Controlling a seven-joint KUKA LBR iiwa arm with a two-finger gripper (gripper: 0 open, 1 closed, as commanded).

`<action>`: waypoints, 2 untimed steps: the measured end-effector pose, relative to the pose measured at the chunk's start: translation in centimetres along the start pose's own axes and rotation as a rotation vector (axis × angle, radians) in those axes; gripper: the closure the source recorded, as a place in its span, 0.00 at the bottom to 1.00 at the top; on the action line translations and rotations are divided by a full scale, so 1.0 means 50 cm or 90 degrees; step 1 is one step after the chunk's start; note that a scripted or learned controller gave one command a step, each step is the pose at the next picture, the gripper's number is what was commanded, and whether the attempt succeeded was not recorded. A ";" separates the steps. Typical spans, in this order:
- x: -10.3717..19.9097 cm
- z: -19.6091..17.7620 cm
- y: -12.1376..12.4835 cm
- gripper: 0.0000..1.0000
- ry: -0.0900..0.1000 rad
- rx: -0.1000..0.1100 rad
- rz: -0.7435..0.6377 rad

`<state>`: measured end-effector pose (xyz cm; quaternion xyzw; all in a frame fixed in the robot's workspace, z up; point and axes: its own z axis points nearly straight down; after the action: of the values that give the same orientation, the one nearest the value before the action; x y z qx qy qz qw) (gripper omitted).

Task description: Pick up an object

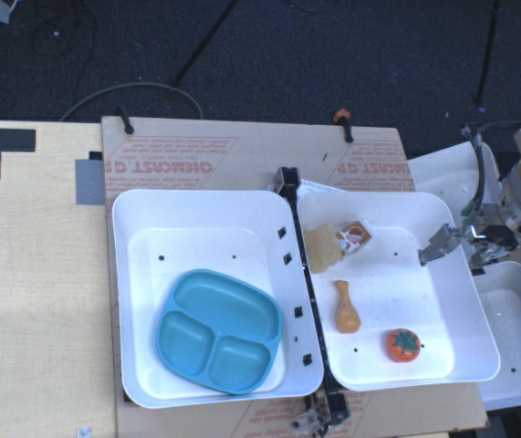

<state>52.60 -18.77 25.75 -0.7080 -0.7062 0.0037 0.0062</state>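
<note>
Nearest the camera, a small round orange-red toy tomato (403, 345) is seen in the right white bin (461, 245); judged light, rigid and slippery, best pinched across its middle. Whether the gripper (438, 245) is spread cannot be told.

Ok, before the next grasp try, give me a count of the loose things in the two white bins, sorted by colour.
Blue, sectioned plastic tray in the left bin: 1
Tan, flat sponge-like pad in the right bin: 1
Tan, small packet with a red and white label in the right bin: 1
Orange, drumstick-shaped toy: 1
Orange-red, round tomato-like toy with a green top: 1
Total: 5
</note>
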 end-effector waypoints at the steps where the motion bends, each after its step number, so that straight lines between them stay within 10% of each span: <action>1: 0.000 -0.012 0.004 0.00 -0.001 -0.007 -0.002; 2: 0.004 0.117 0.005 0.00 0.000 -0.003 -0.002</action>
<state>52.78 -18.52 19.90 -0.7071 -0.7071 0.0021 0.0042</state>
